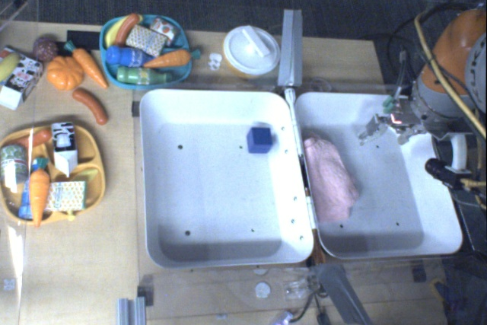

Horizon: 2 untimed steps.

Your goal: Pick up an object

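Seen from above: two white bins side by side on a wooden bench (114,240). In the left bin (190,240), a small blue cube (260,139), lying toward one o'clock of that bin's floor, apart from every wall. In the right bin (396,240), a pink cloth-like bundle (330,179), pressed close to the divider at nine o'clock. Poised over the right bin's upper corner, toward one o'clock, the end effector (386,124), carrying nothing; whether released or clenched, cannot tell at this size. Well apart from both candidates, so apparently in the approach step, with no grasp yet made. Called for next, by the look of it: travel toward seven o'clock to get above the pink bundle, the nearer target, then a straight descent and a close around its middle. Soft and lumpy, likely to bunch or slip. Beyond the bins, at nine to eleven o'clock: toy food in a yellow tray (91,186) and a blue bowl (183,72).
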Tool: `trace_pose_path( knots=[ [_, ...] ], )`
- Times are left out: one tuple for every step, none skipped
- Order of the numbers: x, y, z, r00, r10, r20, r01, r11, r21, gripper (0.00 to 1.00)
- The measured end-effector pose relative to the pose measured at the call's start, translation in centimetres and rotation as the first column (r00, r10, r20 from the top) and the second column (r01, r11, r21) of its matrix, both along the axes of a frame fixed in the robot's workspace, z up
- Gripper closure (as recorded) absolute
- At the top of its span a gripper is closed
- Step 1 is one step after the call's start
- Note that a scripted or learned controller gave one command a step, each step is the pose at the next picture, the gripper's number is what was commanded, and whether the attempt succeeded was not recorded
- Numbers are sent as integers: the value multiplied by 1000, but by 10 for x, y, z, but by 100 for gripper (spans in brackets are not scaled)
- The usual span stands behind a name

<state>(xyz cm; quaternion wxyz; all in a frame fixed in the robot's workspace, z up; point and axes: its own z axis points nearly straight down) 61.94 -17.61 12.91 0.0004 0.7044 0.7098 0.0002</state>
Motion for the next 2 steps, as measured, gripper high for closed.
trace_pose_path(
  knots=[
    [-37,63,-39,995,98,12,-98,995,-2,0],
    [-91,81,-38,911,412,15,-412,911,-9,0]
  ],
)
